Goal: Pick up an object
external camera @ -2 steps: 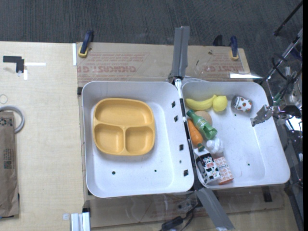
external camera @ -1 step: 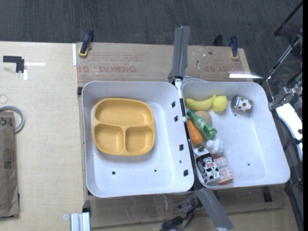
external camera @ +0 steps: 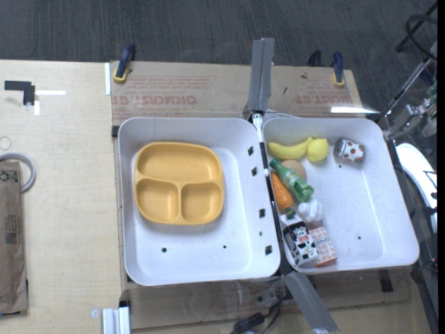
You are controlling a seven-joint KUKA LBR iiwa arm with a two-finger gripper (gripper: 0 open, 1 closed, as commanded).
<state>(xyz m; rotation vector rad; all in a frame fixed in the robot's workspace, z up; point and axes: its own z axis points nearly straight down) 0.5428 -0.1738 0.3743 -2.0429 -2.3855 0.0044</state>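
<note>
The right bin (external camera: 368, 214) holds a cluster of things along its left wall. A yellow banana (external camera: 288, 149) and a yellow lemon (external camera: 318, 149) lie at the back. A small white spotted cup (external camera: 349, 151) rests on its side to their right. A green bottle (external camera: 292, 177) lies slanted across an orange carrot (external camera: 281, 192), with a small white object (external camera: 309, 209) at the bottle's lower end. Two small cartons, one black and white (external camera: 299, 241) and one reddish (external camera: 324, 248), sit at the front left corner. In the left bin (external camera: 201, 256) lies a yellow divided plate (external camera: 179, 183).
Cardboard (external camera: 208, 92) held by blue clamps (external camera: 125, 61) lies behind the bins. A grey metal bar (external camera: 261, 75) rises between the bins at the back. A brown paper bag (external camera: 10, 235) lies on the wooden bench at far left. Cables and metal framing (external camera: 417, 110) crowd the right edge.
</note>
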